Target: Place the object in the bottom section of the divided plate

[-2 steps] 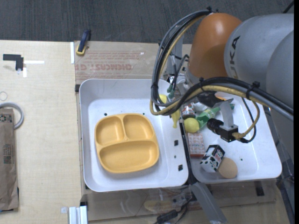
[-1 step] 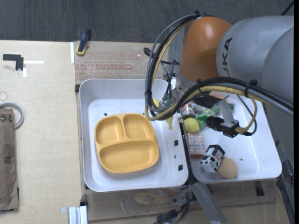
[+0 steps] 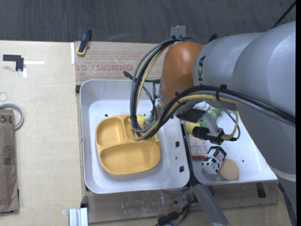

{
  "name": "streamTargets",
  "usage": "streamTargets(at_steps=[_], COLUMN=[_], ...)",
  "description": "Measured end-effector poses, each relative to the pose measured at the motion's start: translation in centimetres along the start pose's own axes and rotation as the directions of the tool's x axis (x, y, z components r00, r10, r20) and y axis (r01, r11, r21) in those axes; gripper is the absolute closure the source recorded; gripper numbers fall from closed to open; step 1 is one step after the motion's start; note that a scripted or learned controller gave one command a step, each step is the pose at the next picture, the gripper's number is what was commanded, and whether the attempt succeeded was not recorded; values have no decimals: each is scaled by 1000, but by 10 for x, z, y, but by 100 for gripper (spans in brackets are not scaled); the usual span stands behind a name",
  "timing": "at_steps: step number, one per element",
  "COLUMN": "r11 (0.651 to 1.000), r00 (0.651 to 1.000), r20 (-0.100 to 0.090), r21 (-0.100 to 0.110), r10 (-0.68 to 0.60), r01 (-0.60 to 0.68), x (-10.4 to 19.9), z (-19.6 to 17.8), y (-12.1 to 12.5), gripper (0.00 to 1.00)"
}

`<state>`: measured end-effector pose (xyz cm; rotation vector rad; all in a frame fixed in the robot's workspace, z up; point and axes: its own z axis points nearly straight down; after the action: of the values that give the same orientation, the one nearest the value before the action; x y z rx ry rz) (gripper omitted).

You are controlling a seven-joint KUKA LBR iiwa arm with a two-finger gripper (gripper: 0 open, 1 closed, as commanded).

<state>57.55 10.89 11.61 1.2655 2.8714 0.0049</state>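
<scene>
A yellow divided plate [image 3: 127, 149] is lying in the left white bin [image 3: 89, 126], its wide bottom section facing the near rim and showing nothing in it. The arm [image 3: 244, 79] and its cable loops are covering the plate's upper right section, where a small yellow-green object [image 3: 139, 122] is peeking out, partly hidden. The gripper is buried behind the wrist, so its opening cannot be told. In the right bin [image 3: 263, 168], a black-and-white cow toy [image 3: 214, 160] and a tan egg-shaped piece [image 3: 229, 170] are resting together.
</scene>
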Motion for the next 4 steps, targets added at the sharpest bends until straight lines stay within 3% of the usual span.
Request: streamTargets(at_steps=[1, 2, 3, 4], r11=[999, 980, 848, 851], r00=[999, 980, 848, 851], r20=[7, 13, 5, 10], r21=[-11, -6, 8, 14], r10=[-51, 199, 529, 526], r01=[51, -199, -529, -526], x=[8, 50, 57, 57], z=[13, 19, -63, -69], y=[24, 54, 91, 91], gripper=[100, 100, 100, 100])
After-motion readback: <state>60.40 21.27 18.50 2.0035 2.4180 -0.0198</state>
